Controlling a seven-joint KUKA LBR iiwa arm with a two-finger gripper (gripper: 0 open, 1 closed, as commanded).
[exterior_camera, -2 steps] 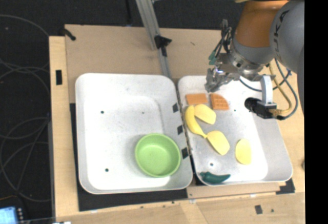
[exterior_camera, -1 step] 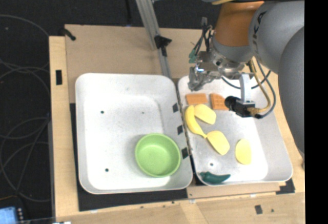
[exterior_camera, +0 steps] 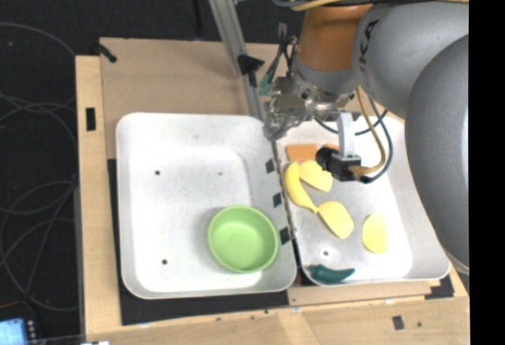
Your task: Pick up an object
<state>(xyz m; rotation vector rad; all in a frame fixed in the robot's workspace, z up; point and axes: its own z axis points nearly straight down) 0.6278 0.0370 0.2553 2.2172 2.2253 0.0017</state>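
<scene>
While the yellow plastic pieces (exterior_camera: pixel 316 192) and orange block (exterior_camera: pixel 300 152) lie loose in the right white bin (exterior_camera: pixel 410 256), nothing looks picked yet; the gripper (exterior_camera: pixel 278 124) hovers at the bin's far-left corner, its state unclear.

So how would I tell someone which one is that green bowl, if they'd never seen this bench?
Start at the two white bins and take the left bin, the one farther from the arm. The green bowl sits in its near right corner, close to the wall between the bins. It is the one round, hollow, light green thing; the right bin's pieces are mostly flat and yellow.
</scene>
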